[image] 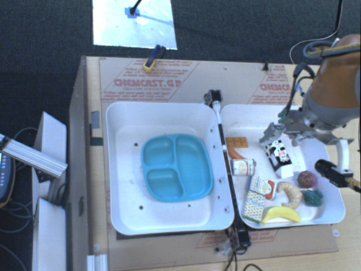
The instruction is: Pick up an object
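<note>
Grey arm with orange band [337,78] enters from the right, over the right shallow white plastic bin [248,117]. End effector [277,135] hangs low at the upper-middle of that bin; can't tell how its grip is set, the metal parts blur together.

Landmark: the black-and-white cow-patterned box [278,154]. It lies in the right bin just below the end effector, very close, maybe touching the tip, can't confirm contact. Nothing visibly pinched.

Other stuff, relative to the cow box:
- orange flat cracker-like piece [237,142], to its left, near the divider between bins.
- small can with a red-and-white label [243,167], lower left, lying on its side.
- small colourful carton [262,187], below it.
- yellow-green patterned flat packet [253,206], further below, at the bin's front edge.
- tan croissant-shaped toy [291,193], below and slightly right.
- yellow plastic banana [281,214], below, at the front edge, just under the croissant.
- dark red round fruit-like toy [307,179], lower right.
- dark green leafy toy [313,197], lower right, just beneath the red one.

Left shallow white plastic bin [130,123], well to the left of the cow box, holds a light blue three-compartment plastic tray [176,167]. Both bins sit on the desk [175,78], covered with printed brown paper.
</note>
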`<control>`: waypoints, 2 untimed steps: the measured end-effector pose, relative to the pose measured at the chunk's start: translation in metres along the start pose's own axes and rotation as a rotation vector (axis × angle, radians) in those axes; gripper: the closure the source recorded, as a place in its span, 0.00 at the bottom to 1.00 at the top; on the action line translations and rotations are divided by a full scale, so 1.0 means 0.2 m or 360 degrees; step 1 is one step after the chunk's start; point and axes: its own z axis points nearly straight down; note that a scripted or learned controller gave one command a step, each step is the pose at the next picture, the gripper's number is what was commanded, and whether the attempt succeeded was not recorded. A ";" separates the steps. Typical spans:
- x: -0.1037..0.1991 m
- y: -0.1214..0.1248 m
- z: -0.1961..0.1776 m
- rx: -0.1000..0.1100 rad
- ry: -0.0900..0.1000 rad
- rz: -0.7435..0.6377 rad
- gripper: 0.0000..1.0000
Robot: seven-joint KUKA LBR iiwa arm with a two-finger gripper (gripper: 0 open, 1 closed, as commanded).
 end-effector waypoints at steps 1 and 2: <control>-0.19 0.08 0.39 0.0004 0.0000 0.0003 0.00; -0.40 0.21 0.71 0.0001 -0.0002 0.0003 0.00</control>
